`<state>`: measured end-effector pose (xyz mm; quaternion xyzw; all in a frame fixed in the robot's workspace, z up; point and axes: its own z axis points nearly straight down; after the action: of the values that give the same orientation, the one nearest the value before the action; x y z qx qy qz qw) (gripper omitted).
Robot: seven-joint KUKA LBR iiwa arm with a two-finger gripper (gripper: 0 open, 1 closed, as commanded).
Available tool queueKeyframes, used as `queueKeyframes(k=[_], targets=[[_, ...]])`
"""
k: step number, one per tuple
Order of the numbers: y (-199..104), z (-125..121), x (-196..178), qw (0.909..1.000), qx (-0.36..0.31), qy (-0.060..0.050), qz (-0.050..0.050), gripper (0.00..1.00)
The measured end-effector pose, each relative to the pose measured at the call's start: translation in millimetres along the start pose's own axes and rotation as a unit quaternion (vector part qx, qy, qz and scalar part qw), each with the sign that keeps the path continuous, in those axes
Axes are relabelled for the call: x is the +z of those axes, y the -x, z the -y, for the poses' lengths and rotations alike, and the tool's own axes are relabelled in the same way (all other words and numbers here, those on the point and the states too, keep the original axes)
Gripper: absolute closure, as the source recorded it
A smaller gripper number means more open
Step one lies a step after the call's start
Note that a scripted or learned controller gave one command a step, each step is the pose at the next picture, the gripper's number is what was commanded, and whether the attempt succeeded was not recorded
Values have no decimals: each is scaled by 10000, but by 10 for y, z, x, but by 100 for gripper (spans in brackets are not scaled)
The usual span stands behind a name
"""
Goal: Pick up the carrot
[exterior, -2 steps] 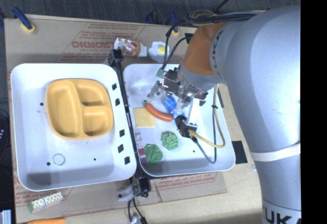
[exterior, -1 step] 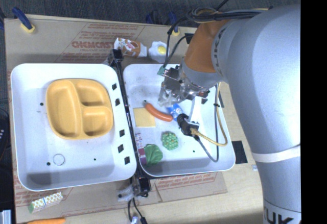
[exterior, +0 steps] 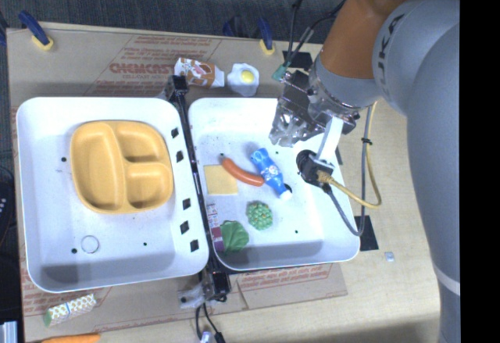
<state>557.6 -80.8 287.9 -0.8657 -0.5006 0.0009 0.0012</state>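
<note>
From my screen I see the yellow tray (exterior: 121, 164) in the left bin (exterior: 47, 255). The carrot (exterior: 241, 172) lies in the right bin (exterior: 328, 244), between cheese slice (exterior: 220, 179) and blue bottle (exterior: 269, 170). The gripper (exterior: 286, 135) hangs above them, holding nothing

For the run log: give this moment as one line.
gripper: above right bin | carrot: lying in bin, not held | blue bottle: beside carrot

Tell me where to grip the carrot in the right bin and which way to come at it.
Grip the carrot at its middle, coming straight down, fingers closing across its narrow width. It lies flat and slanted, its right end touching the blue bottle and the yellow cheese slice just below, so mid-body looks clearest.
</note>
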Motion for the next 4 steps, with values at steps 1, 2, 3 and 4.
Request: queueKeyframes(k=[1,2,3,4], targets=[[188,-503,-505,9887,1500,-3,3,100],[758,-761,-121,9785,2062,-20,8,100],[1451,111,306,9715,2371,-17,4,100],[1449,110,305,9715,2369,-15,4,0]])
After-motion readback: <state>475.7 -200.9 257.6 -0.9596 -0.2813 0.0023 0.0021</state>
